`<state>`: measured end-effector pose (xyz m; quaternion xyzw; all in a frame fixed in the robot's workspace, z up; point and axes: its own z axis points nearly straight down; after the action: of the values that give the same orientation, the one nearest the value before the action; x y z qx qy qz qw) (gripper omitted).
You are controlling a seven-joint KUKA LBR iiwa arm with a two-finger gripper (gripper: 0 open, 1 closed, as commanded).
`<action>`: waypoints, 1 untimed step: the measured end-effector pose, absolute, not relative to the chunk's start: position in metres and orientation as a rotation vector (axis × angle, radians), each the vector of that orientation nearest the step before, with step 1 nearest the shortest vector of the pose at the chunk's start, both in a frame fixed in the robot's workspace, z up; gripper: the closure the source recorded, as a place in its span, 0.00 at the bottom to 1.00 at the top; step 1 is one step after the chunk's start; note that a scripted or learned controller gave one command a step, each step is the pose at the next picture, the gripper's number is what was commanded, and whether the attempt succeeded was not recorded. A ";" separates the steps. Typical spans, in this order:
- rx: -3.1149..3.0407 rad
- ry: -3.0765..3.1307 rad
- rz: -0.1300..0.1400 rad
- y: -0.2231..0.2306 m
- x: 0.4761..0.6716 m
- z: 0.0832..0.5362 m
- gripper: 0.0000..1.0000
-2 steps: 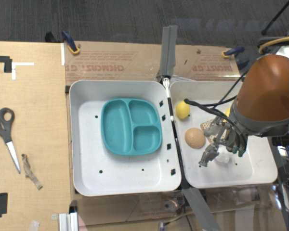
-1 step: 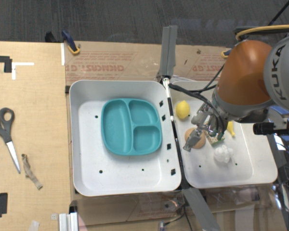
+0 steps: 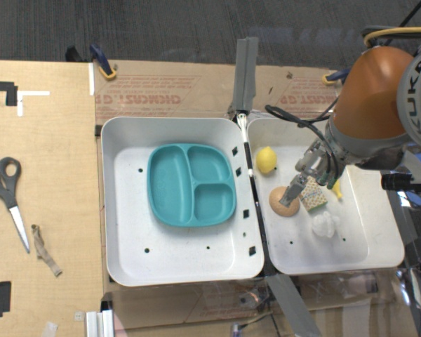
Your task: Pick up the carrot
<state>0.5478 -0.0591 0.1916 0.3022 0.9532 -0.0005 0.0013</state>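
Two shallow white plastic bins sit side by side on the counter (image 3: 42, 188), which is covered in tan cardboard. The left bin (image 3: 119, 209) holds a teal plate (image 3: 192, 184) with three compartments, smooth and rounded at the corners, lying flat near the bin's middle. The right bin (image 3: 368, 248) holds a yellow lemon (image 3: 266, 160) toward its far left, a round tan ball (image 3: 283, 203) just nearer than that, a small speckled block (image 3: 313, 198) beside the ball on its right, and a pale crumpled lump (image 3: 324, 225) nearer still. A thin orange-yellow sliver, likely the carrot (image 3: 337, 190), shows just right of the block, partly hidden under the arm. The claw (image 3: 295, 190) hangs low over the ball and block, its grey tip touching or just above the ball's right edge; whether it is spread or closed cannot be told, and nothing is visibly held. Scissors (image 3: 10, 195) with grey handles lie on the counter far to the left.
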 end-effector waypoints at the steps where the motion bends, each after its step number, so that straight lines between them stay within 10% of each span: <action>1: 1.140 2.927 -0.002 0.006 0.541 0.191 0.00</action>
<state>0.5413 0.0060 0.1909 0.3630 0.9318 -0.0006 -0.0001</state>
